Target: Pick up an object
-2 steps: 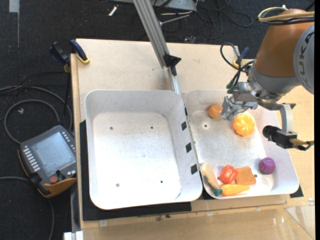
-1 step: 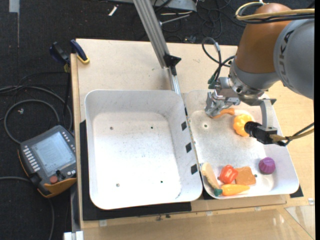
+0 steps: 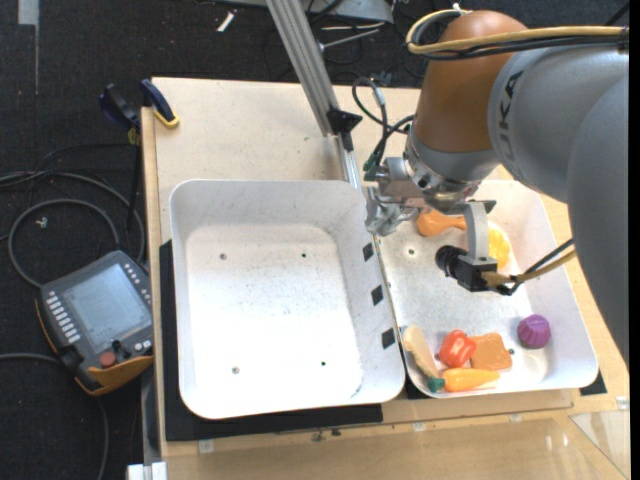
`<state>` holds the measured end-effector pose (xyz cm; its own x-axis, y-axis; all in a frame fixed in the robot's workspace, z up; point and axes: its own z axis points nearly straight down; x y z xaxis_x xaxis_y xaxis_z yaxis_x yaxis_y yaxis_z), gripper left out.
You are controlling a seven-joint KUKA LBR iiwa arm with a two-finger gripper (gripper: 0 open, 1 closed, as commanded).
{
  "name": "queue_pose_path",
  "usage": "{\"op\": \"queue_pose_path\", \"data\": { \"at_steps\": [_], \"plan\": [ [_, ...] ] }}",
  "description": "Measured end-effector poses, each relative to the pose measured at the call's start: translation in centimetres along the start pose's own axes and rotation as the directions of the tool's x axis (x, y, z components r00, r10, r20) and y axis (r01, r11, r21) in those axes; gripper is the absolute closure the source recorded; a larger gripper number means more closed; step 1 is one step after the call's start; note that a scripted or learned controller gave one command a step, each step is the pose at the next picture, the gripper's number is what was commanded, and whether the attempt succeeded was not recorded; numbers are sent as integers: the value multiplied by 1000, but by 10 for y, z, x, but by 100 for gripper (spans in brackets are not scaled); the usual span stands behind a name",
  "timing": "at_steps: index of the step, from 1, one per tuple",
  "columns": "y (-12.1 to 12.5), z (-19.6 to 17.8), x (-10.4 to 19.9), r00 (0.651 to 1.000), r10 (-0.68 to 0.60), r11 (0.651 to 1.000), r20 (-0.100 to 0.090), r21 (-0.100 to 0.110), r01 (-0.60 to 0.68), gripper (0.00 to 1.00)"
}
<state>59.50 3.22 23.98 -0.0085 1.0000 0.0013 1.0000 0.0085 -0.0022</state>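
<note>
While the end effector (image 3: 385,211) hovers over the right bin (image 3: 560,368), its grip state is unreadable.

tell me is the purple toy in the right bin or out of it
In. The purple toy lies on the right bin's white floor, inside its rim.

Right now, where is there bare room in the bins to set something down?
The left bin has an open floor. The right bin is crowded: carrot, red pepper and purple piece along its near edge, the arm over the far end.

No text, label, brand or number can be read anywhere; the screen of the handheld pendant (image 3: 95,308) is too blurred to make out.
</note>
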Motion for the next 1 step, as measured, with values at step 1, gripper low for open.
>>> {"op": "queue_pose_path", "data": {
  "at_steps": [1],
  "plan": [
    [1, 13, 52, 1000, 0, 1000, 0, 0, 0, 100]
  ]
}}
